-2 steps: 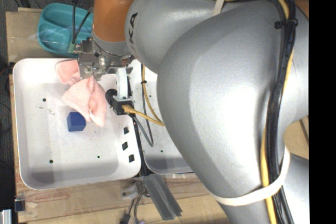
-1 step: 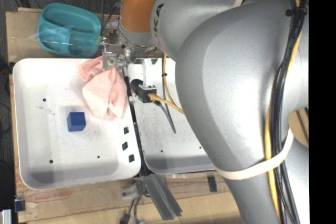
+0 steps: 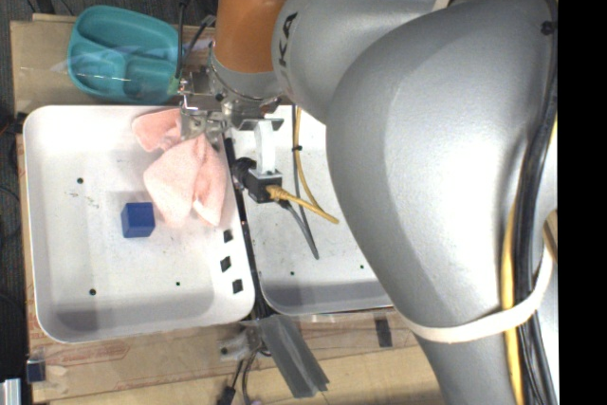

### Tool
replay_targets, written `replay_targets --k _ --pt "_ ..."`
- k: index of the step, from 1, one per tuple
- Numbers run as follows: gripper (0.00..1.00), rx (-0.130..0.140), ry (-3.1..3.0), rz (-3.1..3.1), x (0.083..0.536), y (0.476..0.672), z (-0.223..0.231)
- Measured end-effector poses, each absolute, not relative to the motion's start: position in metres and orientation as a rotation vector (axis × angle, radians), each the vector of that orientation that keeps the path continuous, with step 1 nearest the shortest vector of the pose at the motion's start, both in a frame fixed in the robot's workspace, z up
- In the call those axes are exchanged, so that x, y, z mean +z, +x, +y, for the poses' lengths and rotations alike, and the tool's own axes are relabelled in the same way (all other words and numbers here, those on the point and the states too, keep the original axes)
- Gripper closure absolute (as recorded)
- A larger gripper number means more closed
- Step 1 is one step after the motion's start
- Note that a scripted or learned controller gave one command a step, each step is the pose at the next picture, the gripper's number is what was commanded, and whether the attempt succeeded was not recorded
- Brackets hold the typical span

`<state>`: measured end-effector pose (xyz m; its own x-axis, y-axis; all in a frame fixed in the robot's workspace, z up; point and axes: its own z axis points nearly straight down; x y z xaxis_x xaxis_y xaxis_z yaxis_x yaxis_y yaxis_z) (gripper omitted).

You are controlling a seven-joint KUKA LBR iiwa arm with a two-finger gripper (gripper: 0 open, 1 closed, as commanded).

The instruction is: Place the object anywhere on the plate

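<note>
Pink cloth: a soft pink cloth [image 3: 185, 180] hangs in a bunch over the right part of the left bin, with one pink flap poking out to the left at its top
Cloth and gripper: the top of the cloth sits right under the gripper [image 3: 201, 117], and it looks pinched there, but I cannot tell if the gripper is open or closed
Gripper: small and metal, at the far right side of the left bin, just below the arm's orange band
Arm: the big grey arm [image 3: 427, 147] comes in from the right and covers most of the right bin
Orange band: the orange band [image 3: 251, 14] is at the far end of the arm, just above the gripper
Left bin: a shallow white bin [image 3: 66, 299] with a few dark dots on its floor
Blue block: a little blue block [image 3: 137, 219] lies flat on the floor of the left bin, just to the left of the cloth and not touching it
Right bin: a second white bin [image 3: 313, 289] sits just beside the left one, and some of its near floor shows under the arm
Teal dish: a teal dish [image 3: 123, 52] with parts inside sits on the table past the far edge of the left bin, tipped a bit
Table: a wooden table [image 3: 142, 346] holds both bins
</note>
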<state>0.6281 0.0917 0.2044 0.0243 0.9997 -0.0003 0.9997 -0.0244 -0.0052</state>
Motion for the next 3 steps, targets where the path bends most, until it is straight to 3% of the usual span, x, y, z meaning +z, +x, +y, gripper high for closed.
replay_targets --k 1,2,3 --pt "1.00 0.005 -2.281 -2.158 0.191 0.654 0.062" --pt "1.00 0.003 -2.234 -2.207 0.243 0.621 0.108" --pt "1.00 0.002 -2.283 -2.157 0.247 0.621 0.150"
